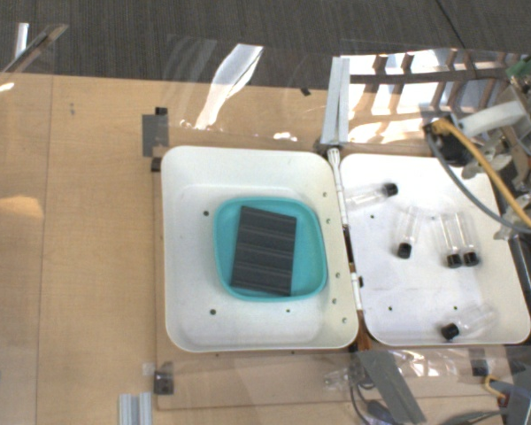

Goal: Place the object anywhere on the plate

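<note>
A dark ribbed rectangular block (265, 251) lies flat on the teal plate (314, 273) in the left bin (186, 237), fully inside the plate's raised rim. The arm (513, 140) sits at the right edge above the right bin (504, 321); whether the hand is open or closed cannot be told.

Risk, judged: the clear vials (456, 237) with black caps are smooth, round and hard to see; they may roll or slip from a grasp. The plate looks glossy, so the block could slide if nudged.

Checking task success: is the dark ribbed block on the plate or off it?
On it. The dark ribbed block lies flat inside the teal plate, whose rim shows all around it.
</note>
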Robot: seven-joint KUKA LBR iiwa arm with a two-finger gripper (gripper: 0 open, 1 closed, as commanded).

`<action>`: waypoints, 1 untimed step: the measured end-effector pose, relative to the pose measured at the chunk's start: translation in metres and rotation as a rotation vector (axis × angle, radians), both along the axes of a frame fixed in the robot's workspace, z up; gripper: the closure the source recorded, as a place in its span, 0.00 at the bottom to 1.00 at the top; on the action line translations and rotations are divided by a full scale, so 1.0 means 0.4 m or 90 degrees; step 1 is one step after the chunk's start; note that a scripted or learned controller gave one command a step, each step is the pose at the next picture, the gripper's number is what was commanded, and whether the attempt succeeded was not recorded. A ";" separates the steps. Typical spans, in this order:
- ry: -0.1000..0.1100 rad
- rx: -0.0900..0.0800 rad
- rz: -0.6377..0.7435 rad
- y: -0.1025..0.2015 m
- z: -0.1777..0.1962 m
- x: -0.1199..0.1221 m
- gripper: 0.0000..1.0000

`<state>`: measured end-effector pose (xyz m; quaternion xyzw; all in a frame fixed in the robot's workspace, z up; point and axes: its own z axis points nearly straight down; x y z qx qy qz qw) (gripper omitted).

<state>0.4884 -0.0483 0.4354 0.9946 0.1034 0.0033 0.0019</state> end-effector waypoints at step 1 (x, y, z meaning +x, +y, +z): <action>0.000 0.000 0.000 0.000 0.000 0.000 0.00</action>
